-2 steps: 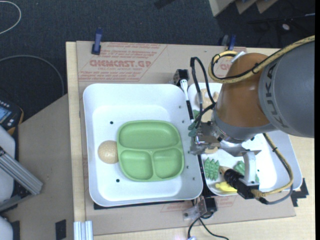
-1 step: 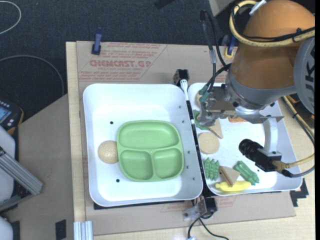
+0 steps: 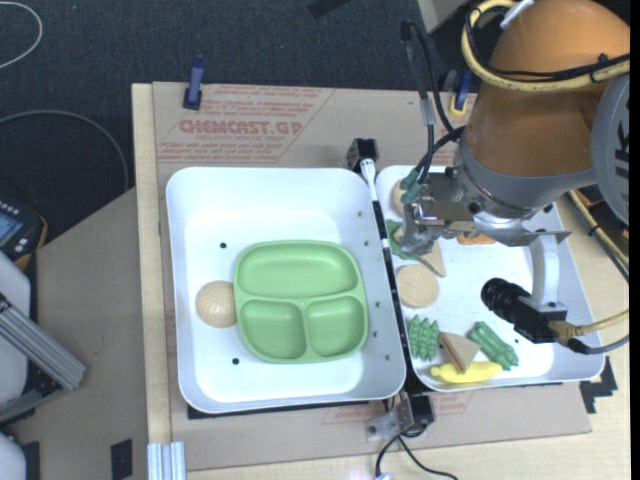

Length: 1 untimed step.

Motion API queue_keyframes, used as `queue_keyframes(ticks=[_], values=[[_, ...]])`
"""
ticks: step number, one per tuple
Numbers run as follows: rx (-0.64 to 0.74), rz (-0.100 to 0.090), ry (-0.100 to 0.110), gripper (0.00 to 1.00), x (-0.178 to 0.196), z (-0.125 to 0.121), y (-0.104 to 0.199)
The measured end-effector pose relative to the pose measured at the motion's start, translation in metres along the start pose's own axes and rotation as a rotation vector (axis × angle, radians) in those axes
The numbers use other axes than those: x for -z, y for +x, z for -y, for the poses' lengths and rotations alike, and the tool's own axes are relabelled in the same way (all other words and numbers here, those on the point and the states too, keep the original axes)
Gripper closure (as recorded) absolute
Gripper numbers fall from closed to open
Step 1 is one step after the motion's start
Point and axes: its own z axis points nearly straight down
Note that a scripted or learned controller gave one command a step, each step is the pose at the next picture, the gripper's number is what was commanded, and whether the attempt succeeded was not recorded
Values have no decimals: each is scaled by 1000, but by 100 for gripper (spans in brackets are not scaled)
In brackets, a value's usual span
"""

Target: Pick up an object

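Pincer point(image 3: 412, 230) hangs low over the far left part of the right bin point(image 3: 560, 368), close by the divider point(image 3: 383, 238) between the 2 bins; its fingertips are masked by its own metal body and the bulky orange wrist point(image 3: 545, 78), so I cannot tell whether it is wide, narrow or gripping. Directly under and just beside it lie a small green piece point(image 3: 400, 236) and a tan wedge point(image 3: 433, 261), the likeliest targets for this pick, though neither can be seen between the fingers. A little nearer the camera from the pincer sits a round beige disc point(image 3: 418, 288), and further that way a cluster: a green ridged toy point(image 3: 423, 338), a brown wedge point(image 3: 461, 351), a yellow banana shape point(image 3: 466, 373) and another green piece point(image 3: 493, 344). To do this step well, I judge the descent should stay centred on 1 item, well off the divider wall, so a finger does not catch the rim, and the closing should straddle the narrow side of the wedge. Far off on the other side of the divider, the left bin point(image 3: 190, 268) holds a green 3-compartment tray point(image 3: 300, 300) with a beige ball point(image 3: 215, 304) touching its outer edge.
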Motion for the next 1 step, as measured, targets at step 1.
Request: queue_keyframes(ticks=[1], values=[[13,-8,-11,100,106,5,111]])
